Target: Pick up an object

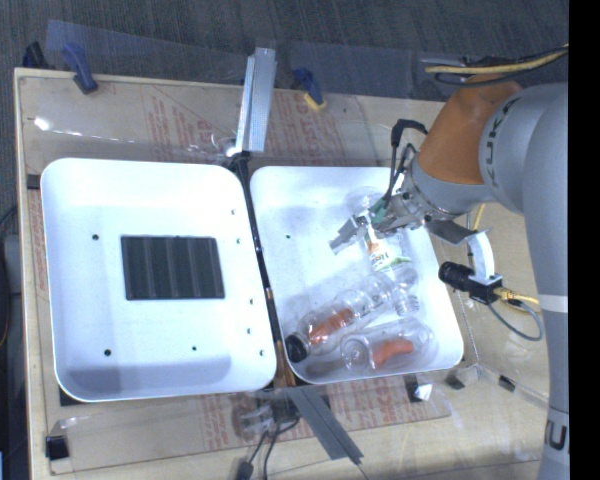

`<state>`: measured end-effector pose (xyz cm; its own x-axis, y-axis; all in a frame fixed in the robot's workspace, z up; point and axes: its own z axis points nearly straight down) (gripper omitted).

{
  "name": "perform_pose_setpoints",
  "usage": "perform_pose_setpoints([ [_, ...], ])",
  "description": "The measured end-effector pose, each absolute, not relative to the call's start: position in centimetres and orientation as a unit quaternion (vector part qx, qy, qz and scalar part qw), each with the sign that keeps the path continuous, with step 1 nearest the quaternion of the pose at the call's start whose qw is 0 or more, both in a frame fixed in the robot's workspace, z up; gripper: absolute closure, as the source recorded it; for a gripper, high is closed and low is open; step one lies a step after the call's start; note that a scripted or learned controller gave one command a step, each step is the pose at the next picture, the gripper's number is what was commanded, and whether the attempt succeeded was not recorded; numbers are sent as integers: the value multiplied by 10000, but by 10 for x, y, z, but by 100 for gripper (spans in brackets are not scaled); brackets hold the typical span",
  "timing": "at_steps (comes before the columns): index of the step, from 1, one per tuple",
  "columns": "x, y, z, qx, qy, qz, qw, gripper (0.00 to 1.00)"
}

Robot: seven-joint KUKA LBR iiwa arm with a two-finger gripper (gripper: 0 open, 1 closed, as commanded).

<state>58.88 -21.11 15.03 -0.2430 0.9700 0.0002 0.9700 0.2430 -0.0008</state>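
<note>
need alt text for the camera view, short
A grey arm's claw hangs low in the right bin, above a heap of clear plastic bottles with orange contents. The left bin has a dark grate.

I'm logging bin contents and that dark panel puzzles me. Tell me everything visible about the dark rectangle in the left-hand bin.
The dark rectangle lies flat on the floor of the left bin, near its middle. It looks dark grey to black, wider than tall, with faint vertical lines dividing it into about four strips, like a grille or ribbed panel; whether it is a separate object or part of the bin cannot be told. White floor surrounds it on all sides, with small dark dots nearby. Nothing rests on it, and the gripper is over the other bin.
</note>
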Motion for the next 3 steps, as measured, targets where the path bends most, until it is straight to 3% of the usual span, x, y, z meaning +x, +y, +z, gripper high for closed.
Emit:
perform_pose_setpoints([
  [1, 587, -211, 159, -6055, -7959, 5, 1, 0],
  [2, 508, -210, 119, -5814, -8136, 4, 13, 0],
  [3, 540, -211, 161, -5804, -8144, 4, 11, 0],
])
